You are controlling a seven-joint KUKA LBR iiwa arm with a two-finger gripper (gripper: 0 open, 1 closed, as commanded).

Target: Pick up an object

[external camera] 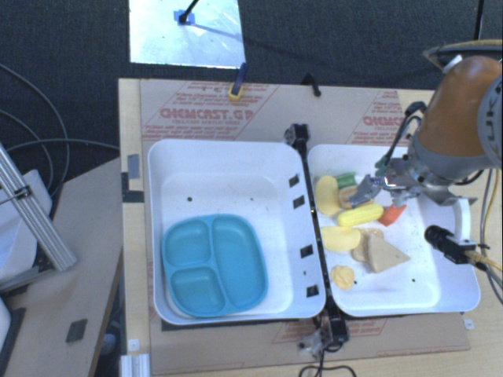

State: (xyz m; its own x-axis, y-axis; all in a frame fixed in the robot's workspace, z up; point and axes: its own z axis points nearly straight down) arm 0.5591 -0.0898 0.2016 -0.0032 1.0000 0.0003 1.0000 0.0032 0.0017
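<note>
Over the right bin's far-left corner, the gripper hangs above yellow toy food; its state is unclear.

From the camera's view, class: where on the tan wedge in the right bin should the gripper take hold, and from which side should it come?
Grip the tan wedge across its two slanted sides, coming straight down from above. It lies flat on the right bin, so only its top and edges are free. Its lower-right edge faces bare floor, while pale yellow pieces crowd its left, so that side is probably tighter.
</note>
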